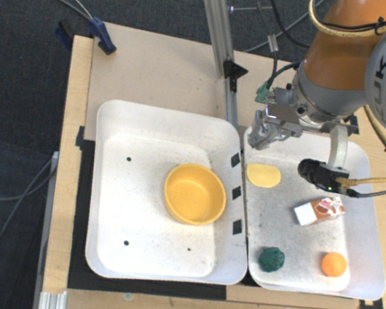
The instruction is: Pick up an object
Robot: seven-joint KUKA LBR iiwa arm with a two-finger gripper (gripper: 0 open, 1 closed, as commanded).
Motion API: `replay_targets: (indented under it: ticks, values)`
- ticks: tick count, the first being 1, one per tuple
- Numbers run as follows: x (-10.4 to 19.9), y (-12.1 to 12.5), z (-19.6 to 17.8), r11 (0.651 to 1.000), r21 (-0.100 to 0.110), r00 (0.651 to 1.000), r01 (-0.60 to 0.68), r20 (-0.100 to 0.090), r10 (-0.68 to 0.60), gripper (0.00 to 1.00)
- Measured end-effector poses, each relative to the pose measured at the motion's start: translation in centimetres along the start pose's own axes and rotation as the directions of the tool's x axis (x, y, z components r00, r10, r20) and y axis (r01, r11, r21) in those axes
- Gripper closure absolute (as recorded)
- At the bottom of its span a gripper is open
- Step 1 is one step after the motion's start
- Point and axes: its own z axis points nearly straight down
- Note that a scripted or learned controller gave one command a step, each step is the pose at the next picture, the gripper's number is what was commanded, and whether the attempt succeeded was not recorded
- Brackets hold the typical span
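Hovering just above the yellow disc (pixel 263 175), the pincer (pixel 261 138); its state unclear

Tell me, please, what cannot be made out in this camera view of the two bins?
- Gripper: fingers too small and blurred, open or shut unclear.
- Arm: upper part cut off by the top edge.
- Small carton: label print too small to read.
- Right bin: far rim hidden behind the arm.
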Motion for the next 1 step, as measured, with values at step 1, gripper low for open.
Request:
replay_targets:
  ticks: [1]
  values:
    - [5.10, -0.86, 1.78, 1.000, 0.004, 1.000, 0.000, 0.002, 0.000, 1.00]
